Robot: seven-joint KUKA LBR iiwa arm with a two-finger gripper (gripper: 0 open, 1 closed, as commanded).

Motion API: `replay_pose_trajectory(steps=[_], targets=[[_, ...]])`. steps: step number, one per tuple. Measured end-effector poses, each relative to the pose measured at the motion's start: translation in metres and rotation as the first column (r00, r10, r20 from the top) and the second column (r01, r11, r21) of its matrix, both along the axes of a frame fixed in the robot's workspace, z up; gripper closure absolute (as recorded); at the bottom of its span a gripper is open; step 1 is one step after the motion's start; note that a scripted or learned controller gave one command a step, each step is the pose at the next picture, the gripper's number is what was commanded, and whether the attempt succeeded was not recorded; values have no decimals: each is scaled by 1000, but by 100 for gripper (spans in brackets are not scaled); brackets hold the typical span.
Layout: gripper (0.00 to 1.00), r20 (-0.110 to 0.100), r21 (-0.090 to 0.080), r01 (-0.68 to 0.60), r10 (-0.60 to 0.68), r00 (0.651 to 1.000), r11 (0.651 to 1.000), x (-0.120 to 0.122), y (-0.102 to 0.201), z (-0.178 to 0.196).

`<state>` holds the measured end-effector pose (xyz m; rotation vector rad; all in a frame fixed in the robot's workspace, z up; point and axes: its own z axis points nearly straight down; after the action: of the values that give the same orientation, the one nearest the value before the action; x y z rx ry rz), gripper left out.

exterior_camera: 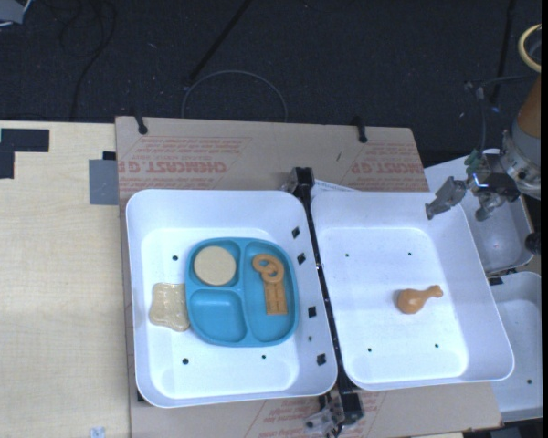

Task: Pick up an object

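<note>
An orange drumstick-shaped toy (417,298) lies in the right bin (384,245), right of its middle. In the left bin (155,235) sits a blue divided plate (226,318) carrying a tan round disc (214,265) and an orange key-shaped piece (272,283). A pale bread-like slice (169,306) rests against the plate's left side. My gripper (458,208) hovers over the right bin's far right corner, well above and behind the drumstick. It is open, its two fingers spread with nothing between them.
A black divider (315,290) joins the two bins. Brown cardboard (256,153) lies under them. Cables cross the dark floor behind. A clear container (498,240) stands just right of the right bin.
</note>
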<state>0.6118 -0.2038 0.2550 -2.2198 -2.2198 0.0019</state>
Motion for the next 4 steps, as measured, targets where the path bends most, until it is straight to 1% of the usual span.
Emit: replay_pose_trajectory(steps=[1,2,3,4], targets=[[0,-3,1,-1,1,1000,1000,-2,8,-47],[0,-6,2,0,0,1000,1000,-8,7,-110],[0,-4,1,0,0,1000,1000,-9,8,-164],[100,-1,0,1,-1,1000,1000,-8,7,-150]])
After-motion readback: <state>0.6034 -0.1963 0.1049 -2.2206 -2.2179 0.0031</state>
